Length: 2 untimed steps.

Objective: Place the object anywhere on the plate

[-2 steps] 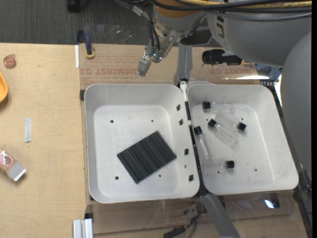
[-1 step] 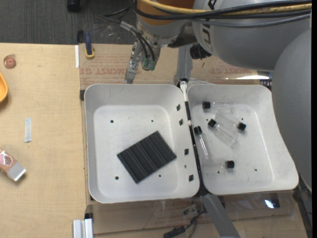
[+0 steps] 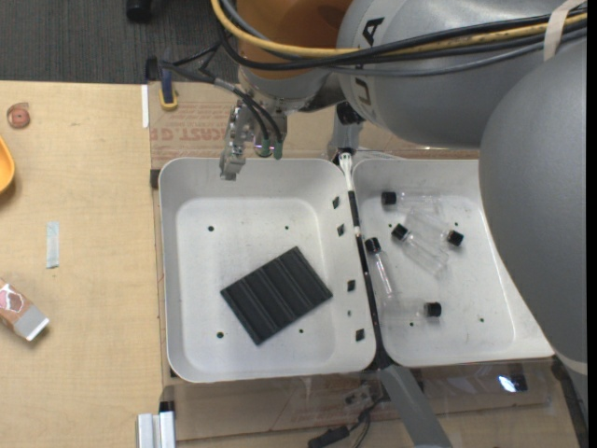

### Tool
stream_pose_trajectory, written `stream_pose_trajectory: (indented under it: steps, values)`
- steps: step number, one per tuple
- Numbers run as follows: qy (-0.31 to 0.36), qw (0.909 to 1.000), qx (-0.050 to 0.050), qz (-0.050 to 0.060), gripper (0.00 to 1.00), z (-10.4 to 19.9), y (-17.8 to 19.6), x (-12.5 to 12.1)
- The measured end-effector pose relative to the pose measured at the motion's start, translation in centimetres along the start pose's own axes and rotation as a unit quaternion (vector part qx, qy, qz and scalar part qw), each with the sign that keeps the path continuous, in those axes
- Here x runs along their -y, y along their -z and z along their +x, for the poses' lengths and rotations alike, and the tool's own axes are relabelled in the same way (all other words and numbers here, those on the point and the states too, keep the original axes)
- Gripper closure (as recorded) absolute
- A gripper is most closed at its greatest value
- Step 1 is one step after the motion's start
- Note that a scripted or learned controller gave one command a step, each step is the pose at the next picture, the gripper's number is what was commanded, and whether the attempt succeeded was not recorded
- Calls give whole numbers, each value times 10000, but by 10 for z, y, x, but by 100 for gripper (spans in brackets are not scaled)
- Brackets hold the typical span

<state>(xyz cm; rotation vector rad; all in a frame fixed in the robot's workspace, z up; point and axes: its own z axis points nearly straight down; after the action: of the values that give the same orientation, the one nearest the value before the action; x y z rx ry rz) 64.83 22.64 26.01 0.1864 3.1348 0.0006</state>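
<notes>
- So, camera view: the task's thing looks like the dark ribbed slab (image 3: 276, 295), lying flat on the floor of the left bin (image 3: 187, 250), a bit right of and below the bin's middle.
- It sits at a slant. Its long axis runs from lower-left up to upper-right, and the ribs follow that same line.
- What counts as the plate I honestly can't tell.
- The gripper (image 3: 244, 147) hangs over the far rim of the left bin, well apart from the slab and touching nothing I can make out. Whether it's spread or pressed together, I can't tell; too small and cluttered with cables.
- Right bin (image 3: 522, 334) has clear plastic bits (image 3: 424, 241) with small black caps, hard to make out.
- The grey arm (image 3: 522, 110) covers the upper right and hides part of the right bin.
- The wooden desk (image 3: 84, 203) on the left has a few small items, cut off at the edge.
</notes>
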Motion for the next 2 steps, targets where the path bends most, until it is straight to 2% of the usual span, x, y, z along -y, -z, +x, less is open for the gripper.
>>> stream_pose_trajectory:
  steps: [1,2]
  values:
    - [2277,9737,17,-10,100,-2,37,-2]
    - [3249,9458,6,-8,100,-11,-9,-3]
